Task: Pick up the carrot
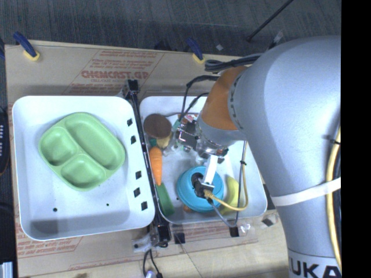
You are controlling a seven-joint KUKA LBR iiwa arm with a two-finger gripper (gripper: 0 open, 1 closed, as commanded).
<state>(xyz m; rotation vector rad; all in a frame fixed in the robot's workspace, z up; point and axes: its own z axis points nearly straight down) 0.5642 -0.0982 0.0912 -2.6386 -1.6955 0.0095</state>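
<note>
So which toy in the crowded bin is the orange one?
The carrot, long and thin, lying along the wall next to the other bin; the mushroom is brown, the bowl blue.

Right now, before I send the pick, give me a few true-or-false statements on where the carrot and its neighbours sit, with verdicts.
1. The carrot lies in the right bin, along its left wall. True.
2. The green divided plate sits in the right bin. False: it sits in the left bin.
3. A brown round-topped item sits just beyond the carrot's far end. True.
4. The blue dish lies on the carrot's left in the camera view. False: it lies on the carrot's right, in the same bin.
</note>
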